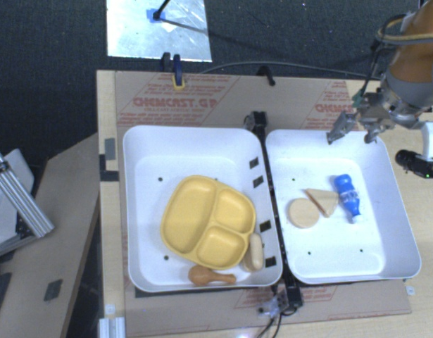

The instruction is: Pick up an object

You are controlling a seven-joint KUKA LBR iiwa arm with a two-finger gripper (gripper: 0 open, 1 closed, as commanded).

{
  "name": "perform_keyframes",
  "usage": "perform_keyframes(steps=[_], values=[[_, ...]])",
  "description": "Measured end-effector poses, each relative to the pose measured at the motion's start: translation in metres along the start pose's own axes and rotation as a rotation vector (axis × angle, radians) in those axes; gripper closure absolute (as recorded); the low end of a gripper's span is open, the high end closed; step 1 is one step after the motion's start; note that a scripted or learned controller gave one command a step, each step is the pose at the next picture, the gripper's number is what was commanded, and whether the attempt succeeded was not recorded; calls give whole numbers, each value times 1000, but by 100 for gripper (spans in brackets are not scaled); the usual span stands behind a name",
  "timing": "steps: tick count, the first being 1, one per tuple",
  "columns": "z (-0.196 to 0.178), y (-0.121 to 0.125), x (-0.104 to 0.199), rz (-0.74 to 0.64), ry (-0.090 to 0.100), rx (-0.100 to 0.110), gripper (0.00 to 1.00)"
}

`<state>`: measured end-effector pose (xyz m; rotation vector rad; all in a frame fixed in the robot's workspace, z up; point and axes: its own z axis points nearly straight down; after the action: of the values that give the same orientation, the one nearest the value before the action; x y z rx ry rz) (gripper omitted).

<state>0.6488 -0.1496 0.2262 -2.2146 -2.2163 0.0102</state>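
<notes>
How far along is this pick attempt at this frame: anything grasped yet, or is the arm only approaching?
Nothing looks done: the gripper is open with nothing between its fingers, at the far edge of the right bin. In hand: at most an approach. Left: the whole grasp and lift. The blue bottle, tan wedge and round disc all lie on the bin floor; the bottle seems nearest.

The arm (413,55) is grey with a broad orange band above the wrist. Dark cables loop along its side. The end effector (352,134) is a grey metal block bearing two slim, dark-tipped fingers (336,134).
</notes>
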Motion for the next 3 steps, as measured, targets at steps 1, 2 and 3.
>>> perform_keyframes(steps=[1,2,3], values=[[-8,2,0,-2,-2,-12,0],[48,-6,5,-1,-1,-8,0],[110,-9,2,-1,-1,-8,0]])
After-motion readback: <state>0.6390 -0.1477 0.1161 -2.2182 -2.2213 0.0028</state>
